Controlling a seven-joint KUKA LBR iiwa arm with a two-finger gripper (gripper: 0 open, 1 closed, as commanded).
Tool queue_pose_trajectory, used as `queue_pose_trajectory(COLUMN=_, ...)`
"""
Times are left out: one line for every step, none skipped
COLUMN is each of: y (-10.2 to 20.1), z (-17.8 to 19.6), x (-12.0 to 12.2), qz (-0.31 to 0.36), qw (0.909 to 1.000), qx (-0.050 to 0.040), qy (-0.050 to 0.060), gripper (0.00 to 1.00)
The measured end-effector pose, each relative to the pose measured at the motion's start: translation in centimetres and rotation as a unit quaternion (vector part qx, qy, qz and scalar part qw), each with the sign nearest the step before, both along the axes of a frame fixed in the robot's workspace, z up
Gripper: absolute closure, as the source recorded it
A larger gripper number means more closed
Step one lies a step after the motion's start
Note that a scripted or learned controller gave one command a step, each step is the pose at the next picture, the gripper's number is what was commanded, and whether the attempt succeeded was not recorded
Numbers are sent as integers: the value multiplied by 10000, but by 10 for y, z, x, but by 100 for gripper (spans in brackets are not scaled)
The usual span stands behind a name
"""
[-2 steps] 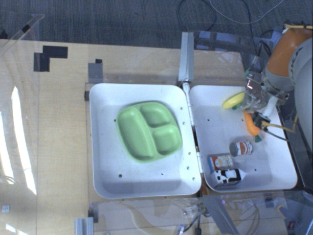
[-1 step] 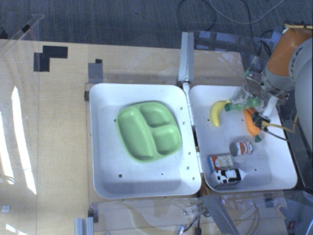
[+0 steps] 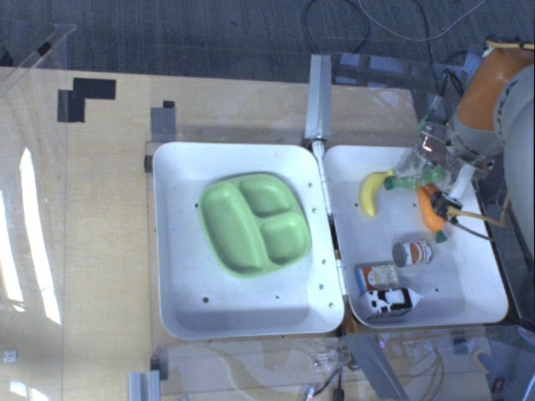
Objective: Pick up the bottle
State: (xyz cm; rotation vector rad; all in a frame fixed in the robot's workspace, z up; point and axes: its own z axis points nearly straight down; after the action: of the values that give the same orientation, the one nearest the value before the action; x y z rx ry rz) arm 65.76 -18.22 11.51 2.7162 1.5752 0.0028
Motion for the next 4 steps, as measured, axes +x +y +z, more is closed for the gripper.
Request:
queue_pose_trajectory(y=0, z=0, x=0, qz=0, qw=10000, qx=0, qy=0, gripper=0)
queue_pose_trajectory(y=0, z=0, x=0, qz=0, qw=10000, qx=0, qy=0, gripper=0)
queue_pose_trajectory(y=0, z=0, x=0, qz=0, qw=10000, qx=0, qy=0, gripper=0)
queue_pose_trajectory(y=-15, z=-24, x=15, qz=1019, qw=9948, qx=-1, qy=-16, gripper=0)
